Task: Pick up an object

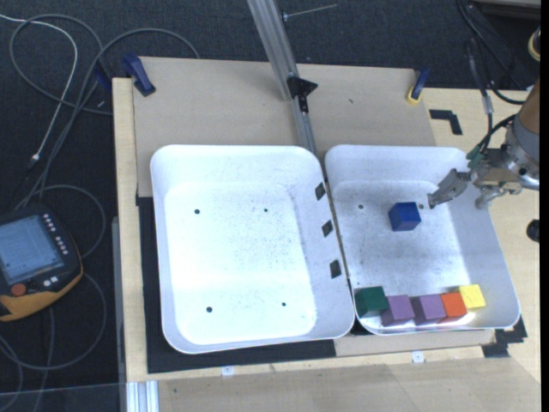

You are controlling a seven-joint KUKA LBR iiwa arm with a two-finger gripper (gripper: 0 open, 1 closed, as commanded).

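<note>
A blue cube [404, 216] sits alone in the upper middle of the right bin [493, 256]. Along that bin's front wall runs a row of cubes: green [371, 299], two purple [400, 308], orange [452, 304] and yellow [473, 296]. My gripper [457, 199] hangs over the bin's upper right part, just right of the blue cube and apart from it. It is open, with one finger [446, 188] slanting down toward the cube, and nothing lies between the fingers.
The left bin [171, 230] lies beside the right one, with small black clips along the wall between them. A metal rail [273, 41] slants down from the top to the bins' shared corner. Cables and a pendant [30, 256] lie off the bench at left.
</note>
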